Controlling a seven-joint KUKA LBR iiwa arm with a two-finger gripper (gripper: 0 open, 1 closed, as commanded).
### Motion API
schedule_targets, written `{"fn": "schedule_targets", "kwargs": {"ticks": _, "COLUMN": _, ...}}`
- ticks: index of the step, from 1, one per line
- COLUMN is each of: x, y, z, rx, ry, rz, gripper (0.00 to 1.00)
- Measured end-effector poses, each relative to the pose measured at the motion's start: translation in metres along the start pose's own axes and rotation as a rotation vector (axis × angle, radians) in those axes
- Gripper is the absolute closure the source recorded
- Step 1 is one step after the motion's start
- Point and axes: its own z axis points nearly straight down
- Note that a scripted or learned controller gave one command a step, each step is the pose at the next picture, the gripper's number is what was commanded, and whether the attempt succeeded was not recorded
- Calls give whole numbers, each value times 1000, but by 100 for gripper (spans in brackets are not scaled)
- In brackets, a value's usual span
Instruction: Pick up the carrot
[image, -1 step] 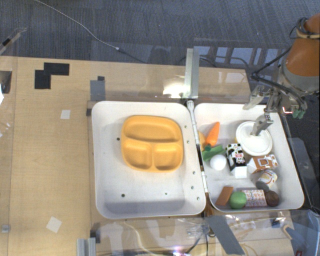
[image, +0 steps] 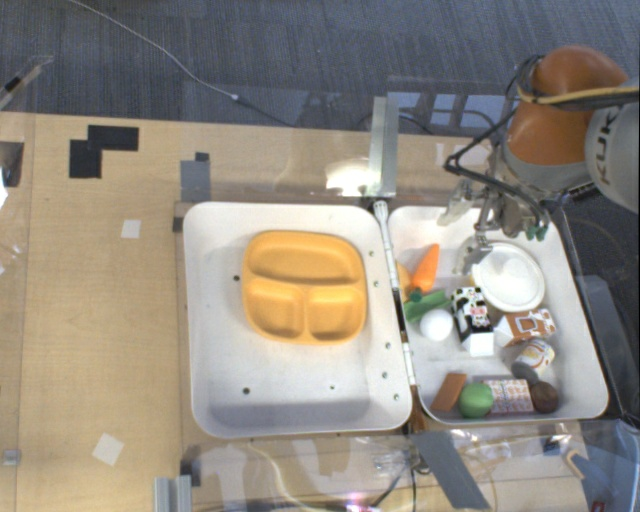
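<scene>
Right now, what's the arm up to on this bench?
The KUKA arm reaches in over the right bin, its gripper hanging above the bin's far end, near a white dish. The carrot it is meant to pick up lies in that bin by the divider, untouched, with a green vegetable and a white ball just below it. The left bin holds a yellow divided tray.

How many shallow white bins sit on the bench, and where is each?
2. The left shallow white bin holds a yellow divided plastic tray. The right shallow white bin, touching it, holds the orange carrot among other small items, which may hide more.
</scene>
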Motion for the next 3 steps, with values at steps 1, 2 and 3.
{"fn": "schedule_targets", "kwargs": {"ticks": 1, "x": 16, "y": 21, "z": 64, "rx": 3, "ry": -12, "rz": 173, "gripper": 0}}
{"fn": "schedule_targets", "kwargs": {"ticks": 2, "x": 19, "y": 24, "z": 74, "rx": 1, "ry": -8, "rz": 243, "gripper": 0}}
{"fn": "schedule_targets", "kwargs": {"ticks": 3, "x": 24, "y": 22, "z": 74, "rx": 2, "ry": -10, "rz": 255, "gripper": 0}}
